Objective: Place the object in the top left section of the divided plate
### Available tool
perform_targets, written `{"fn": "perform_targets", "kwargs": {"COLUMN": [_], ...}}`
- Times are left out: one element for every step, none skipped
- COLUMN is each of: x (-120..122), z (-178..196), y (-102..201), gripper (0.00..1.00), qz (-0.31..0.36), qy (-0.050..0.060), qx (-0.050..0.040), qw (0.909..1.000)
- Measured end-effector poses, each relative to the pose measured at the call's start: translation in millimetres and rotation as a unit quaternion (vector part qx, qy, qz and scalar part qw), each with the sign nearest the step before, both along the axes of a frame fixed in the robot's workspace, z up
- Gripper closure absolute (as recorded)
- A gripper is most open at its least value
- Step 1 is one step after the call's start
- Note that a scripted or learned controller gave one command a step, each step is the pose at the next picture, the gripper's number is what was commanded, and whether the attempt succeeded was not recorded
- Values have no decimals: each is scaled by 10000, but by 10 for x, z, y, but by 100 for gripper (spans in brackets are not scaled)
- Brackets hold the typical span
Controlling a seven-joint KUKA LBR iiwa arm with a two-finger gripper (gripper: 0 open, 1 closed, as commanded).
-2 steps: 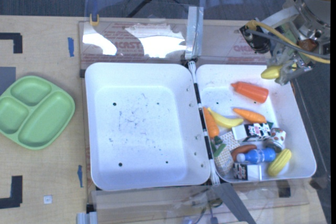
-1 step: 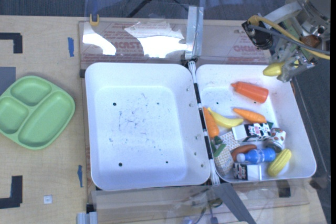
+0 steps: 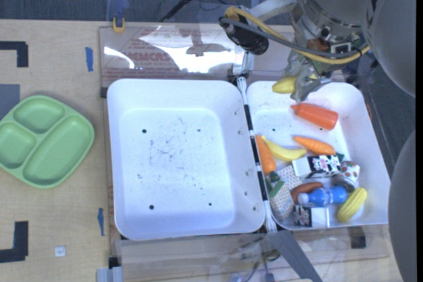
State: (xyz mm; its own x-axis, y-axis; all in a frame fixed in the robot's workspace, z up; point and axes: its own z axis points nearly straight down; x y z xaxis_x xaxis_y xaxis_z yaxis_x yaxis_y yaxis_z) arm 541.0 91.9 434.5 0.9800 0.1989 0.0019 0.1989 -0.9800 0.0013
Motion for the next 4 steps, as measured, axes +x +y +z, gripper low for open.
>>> {"fn": "perform_targets", "kwargs": {"x": [9, -419, 79, 88], "z": [97, -777, 0, 97], "y": [-1, 658, 1317, 1310], "gripper": [100, 100, 100, 100], "qz": [-6, 673, 818, 806], "qy": [-10, 21, 1, -10], "qx": [-8, -1, -2, -11], "qw": [10000, 9977, 9966, 9967]}}
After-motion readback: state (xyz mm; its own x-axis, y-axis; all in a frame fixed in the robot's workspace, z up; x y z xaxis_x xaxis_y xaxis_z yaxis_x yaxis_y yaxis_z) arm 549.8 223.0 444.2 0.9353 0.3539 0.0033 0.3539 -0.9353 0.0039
